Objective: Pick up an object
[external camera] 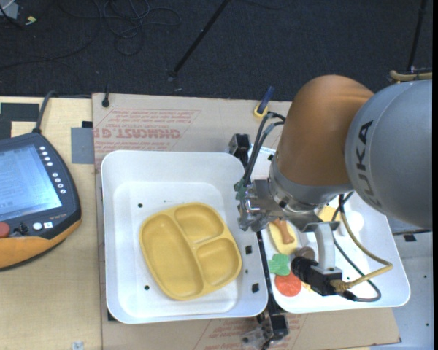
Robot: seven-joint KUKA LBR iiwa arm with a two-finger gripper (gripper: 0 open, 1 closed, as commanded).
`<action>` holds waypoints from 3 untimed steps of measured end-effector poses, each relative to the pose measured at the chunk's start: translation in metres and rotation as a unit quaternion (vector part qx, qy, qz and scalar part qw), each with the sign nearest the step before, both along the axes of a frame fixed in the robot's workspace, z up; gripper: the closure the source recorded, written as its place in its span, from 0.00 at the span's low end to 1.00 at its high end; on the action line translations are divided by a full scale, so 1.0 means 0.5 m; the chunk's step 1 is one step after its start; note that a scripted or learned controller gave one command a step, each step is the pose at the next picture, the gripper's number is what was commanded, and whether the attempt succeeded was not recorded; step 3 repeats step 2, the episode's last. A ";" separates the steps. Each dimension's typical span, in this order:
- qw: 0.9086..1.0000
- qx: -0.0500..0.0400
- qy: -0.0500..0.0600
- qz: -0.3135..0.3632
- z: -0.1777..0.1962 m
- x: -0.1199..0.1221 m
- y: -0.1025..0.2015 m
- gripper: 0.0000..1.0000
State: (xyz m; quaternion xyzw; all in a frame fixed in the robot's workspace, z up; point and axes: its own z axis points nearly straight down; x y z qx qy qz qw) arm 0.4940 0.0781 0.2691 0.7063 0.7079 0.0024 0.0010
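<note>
We see the arm [350,152] reaching in over the right bin [394,283], its bulk covering most of that bin's contents. Left bin [120,195] carries a yellow divided plate [190,250], tilted, three compartments. A teach pendant [25,192] lies on the bench off to the left.

Gripper [281,228] sits low at the right bin's left edge; we cannot tell how it stands. Just beside it: a tan hot-dog-like piece [283,232], a green toy [279,264] and a red round piece [288,286] touching it, a dark object [305,254] next to those.
</note>
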 end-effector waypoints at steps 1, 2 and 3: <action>1.000 0.000 -0.004 -0.003 0.287 -0.036 -0.102 1.00; 1.000 0.000 0.000 0.001 0.402 0.007 0.029 1.00; 1.000 0.000 0.000 0.001 0.402 0.007 0.029 1.00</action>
